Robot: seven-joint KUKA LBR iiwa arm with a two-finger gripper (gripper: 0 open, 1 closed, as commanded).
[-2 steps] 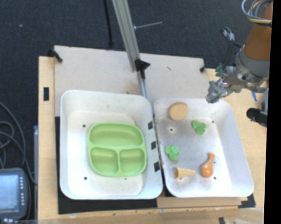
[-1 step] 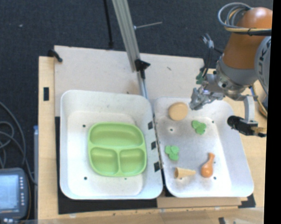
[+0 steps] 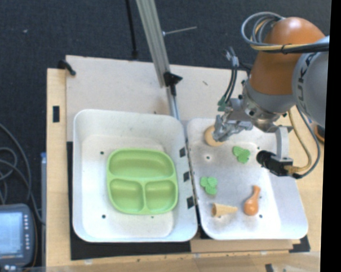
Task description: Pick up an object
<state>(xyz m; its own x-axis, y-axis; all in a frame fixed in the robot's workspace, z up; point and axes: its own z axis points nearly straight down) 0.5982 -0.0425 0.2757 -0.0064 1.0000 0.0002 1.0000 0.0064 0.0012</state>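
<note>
My gripper (image 3: 220, 132) hangs over the far left corner of the right bin (image 3: 279, 222), right above a round tan disc (image 3: 211, 138) that it partly hides. Whether it touches the disc cannot be told. In the same bin lie a green toy piece (image 3: 241, 154), another green piece (image 3: 208, 185), a tan ice-cream cone (image 3: 223, 209) and an orange carrot-like toy (image 3: 251, 201).
The left bin (image 3: 92, 129) holds a light green divided tray (image 3: 141, 180). A slanted metal pole (image 3: 157, 47) rises behind the bins, ending at a clamp near their shared far corner. A black cable fitting (image 3: 272, 162) hangs over the right bin's right side.
</note>
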